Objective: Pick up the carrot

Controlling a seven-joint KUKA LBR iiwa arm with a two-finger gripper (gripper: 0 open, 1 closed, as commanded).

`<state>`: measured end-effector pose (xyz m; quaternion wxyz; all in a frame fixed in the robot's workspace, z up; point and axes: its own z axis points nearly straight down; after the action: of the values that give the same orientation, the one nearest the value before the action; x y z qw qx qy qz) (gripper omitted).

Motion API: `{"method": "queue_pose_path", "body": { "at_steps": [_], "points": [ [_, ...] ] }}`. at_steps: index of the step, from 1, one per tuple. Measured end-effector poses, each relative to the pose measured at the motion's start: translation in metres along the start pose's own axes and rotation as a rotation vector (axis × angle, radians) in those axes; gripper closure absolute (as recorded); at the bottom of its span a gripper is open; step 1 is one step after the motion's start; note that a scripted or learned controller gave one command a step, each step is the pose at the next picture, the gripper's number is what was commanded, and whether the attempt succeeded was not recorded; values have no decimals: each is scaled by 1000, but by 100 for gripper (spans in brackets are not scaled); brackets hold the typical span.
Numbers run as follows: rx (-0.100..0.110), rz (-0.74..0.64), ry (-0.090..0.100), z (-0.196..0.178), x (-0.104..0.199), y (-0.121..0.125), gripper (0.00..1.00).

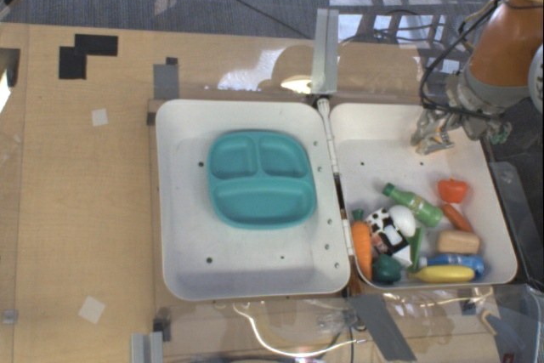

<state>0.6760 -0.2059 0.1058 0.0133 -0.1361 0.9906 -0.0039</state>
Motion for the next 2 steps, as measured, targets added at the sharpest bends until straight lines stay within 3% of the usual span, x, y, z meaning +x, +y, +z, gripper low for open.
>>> {"method": "queue_pose_path", "body": {
  "at_steps": [1,2],
  "points": [
    [-7,251,8,-100,-28,101,100],
    [-2,141,15,-114,21,3,100]
  ]
}}
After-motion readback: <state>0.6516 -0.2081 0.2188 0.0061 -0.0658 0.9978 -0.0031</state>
